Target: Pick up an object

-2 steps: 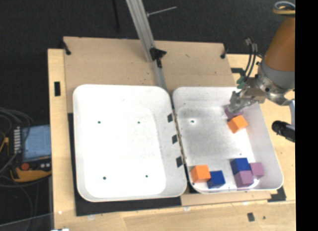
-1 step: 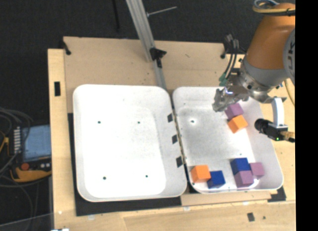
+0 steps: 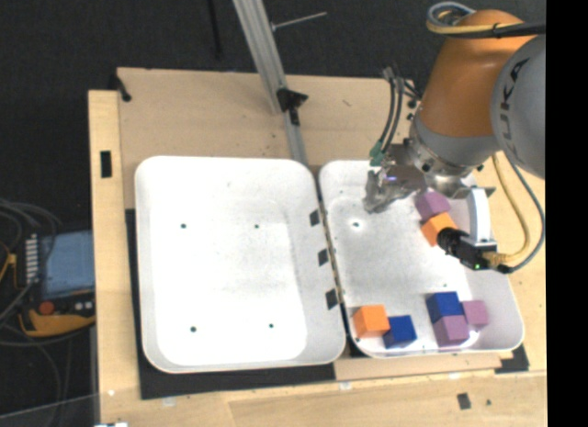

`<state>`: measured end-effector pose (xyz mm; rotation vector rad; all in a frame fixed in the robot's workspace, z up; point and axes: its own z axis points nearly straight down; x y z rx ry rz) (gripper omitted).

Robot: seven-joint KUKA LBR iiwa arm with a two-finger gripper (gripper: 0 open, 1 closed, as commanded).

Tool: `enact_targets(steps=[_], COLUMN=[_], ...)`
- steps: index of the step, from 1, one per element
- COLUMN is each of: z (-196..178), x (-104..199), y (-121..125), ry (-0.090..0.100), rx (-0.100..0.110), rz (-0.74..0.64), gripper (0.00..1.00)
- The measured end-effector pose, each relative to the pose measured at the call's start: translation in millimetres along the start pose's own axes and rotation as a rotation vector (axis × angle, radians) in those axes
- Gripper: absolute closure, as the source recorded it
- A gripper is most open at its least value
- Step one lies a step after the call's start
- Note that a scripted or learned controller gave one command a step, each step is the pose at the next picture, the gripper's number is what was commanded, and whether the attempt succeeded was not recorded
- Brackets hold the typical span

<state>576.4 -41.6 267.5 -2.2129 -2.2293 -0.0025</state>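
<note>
We see the gripper (image 3: 378, 191) hanging over the far end of the right bin (image 3: 367, 251), close to the wall between the two bins. We cannot tell if it is holding anything. Nothing shows under it but bare white floor. The things to pick are well apart from it. A purple block (image 3: 432, 205) and an orange block (image 3: 437, 229) sit just beside each other under the arm (image 3: 469, 85). More blocks wait at the near end: an orange cube (image 3: 371, 320) touching a blue cube (image 3: 401, 331), and a blue block (image 3: 444, 306) next to two purple cubes (image 3: 462, 322). The left bin (image 3: 230, 251) is beside them. We think the picking step has not caught anything yet. Next, the gripper needs to move over one block, line up with it, and go down around it.
</note>
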Motion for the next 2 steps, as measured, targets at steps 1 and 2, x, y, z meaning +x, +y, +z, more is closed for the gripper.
enact_targets(steps=[1,2], z=[2,13], x=[43,94], y=[-4,4], ry=[0.0,-0.001], rx=[0.001,0.001], rz=[0.001,0.001], gripper=[1.0,1.0])
